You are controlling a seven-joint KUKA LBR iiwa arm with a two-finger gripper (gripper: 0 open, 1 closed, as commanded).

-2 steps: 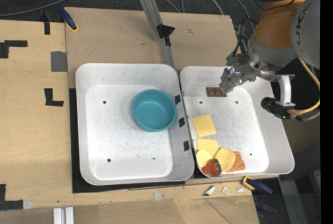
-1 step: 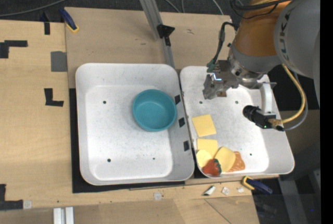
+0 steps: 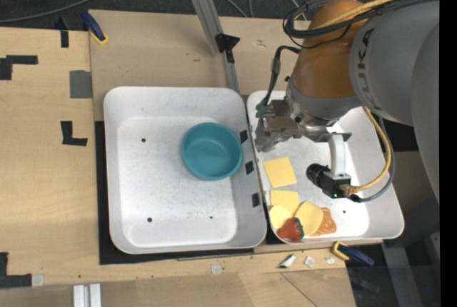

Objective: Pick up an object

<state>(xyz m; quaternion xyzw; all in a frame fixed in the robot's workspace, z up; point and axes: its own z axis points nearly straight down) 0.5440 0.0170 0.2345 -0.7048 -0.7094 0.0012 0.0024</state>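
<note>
Bench (image 3: 43,155) held two bins | gripper (image 3: 270,133) above cheese (image 3: 280,171), mid-right | jaws: could not tell | flat cheese might slip away

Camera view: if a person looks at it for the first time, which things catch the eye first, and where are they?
The big grey arm with the orange band dominates the right side, reaching down over the right white bin. In the left white bin, a round teal plastic bowl stands alone, right of centre. Near the right bin's front edge lie flat yellow square pieces and a small red item.
</note>
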